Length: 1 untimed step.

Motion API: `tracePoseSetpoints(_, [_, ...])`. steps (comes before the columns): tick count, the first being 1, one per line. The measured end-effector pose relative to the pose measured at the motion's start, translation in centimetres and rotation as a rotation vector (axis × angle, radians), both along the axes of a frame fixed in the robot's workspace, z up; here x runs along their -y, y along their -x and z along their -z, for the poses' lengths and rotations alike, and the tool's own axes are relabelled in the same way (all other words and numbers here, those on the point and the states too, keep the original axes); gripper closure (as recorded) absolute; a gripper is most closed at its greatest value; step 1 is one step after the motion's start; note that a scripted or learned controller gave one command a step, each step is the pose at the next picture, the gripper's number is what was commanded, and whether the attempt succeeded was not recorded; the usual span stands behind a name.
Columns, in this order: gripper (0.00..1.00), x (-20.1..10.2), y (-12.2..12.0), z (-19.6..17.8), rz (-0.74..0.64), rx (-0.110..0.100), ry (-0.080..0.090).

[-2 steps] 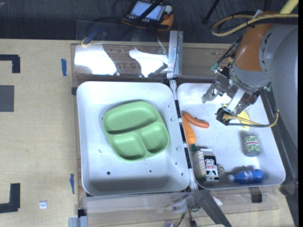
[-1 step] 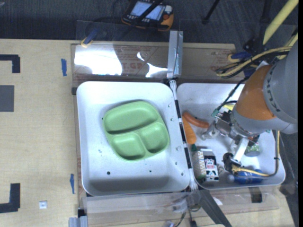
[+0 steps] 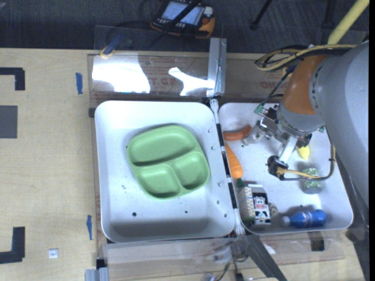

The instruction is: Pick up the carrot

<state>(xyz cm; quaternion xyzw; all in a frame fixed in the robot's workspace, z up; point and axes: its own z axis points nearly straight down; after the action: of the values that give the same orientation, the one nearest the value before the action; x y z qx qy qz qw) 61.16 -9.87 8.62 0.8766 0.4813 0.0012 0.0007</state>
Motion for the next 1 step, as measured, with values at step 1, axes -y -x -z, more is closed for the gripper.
tracePoseSetpoints(1, [0.00, -2.79, -5.36, -12.01, 0.021, -0.004, 0.000])
